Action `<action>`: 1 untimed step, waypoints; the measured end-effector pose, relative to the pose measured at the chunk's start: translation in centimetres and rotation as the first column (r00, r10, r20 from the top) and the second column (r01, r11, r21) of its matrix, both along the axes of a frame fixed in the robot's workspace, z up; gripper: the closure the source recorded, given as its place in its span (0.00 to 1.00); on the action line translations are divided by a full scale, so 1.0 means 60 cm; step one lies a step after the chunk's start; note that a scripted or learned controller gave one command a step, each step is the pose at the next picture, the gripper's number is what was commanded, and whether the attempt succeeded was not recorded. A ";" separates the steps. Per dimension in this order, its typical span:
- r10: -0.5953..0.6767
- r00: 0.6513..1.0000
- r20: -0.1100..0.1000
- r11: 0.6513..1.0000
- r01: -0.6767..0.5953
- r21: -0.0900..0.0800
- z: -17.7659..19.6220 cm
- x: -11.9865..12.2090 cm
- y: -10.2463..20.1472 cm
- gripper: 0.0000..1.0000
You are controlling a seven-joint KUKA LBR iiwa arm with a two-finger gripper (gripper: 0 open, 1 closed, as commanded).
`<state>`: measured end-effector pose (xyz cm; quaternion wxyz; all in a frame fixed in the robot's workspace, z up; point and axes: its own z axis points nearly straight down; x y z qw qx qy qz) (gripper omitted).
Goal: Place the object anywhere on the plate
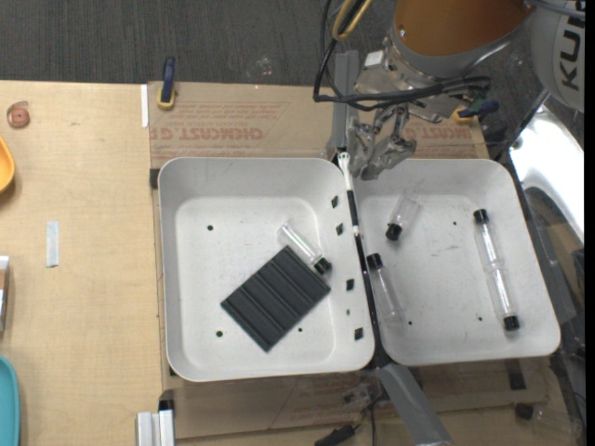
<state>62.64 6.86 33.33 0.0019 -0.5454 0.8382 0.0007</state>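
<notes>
A dark ribbed rectangular plate (pixel 276 297) lies at a slant in the left bin (pixel 186 249). A clear tube with a black cap (pixel 305 249) lies in the same bin, its capped end touching the plate's far edge. Three more clear capped tubes lie in the right bin (pixel 530 249): a short one (pixel 400 217) at the far left, one (pixel 381 286) along the left wall and a long one (pixel 493 268) on the right. My gripper (pixel 384 151) hangs over the right bin's far left corner, apart from all the tubes, with nothing visibly held.
Cardboard (pixel 242 124) lies under and behind the bins. A blue clamp (pixel 167 80) sits at its far left corner. The wooden bench (pixel 74 249) stretches to the left with small items on it. Cables (pixel 344 26) loop above the wrist.
</notes>
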 end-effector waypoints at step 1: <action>0.278 0.960 0.002 0.960 -0.278 0.001 -0.071 0.054 0.125 1.00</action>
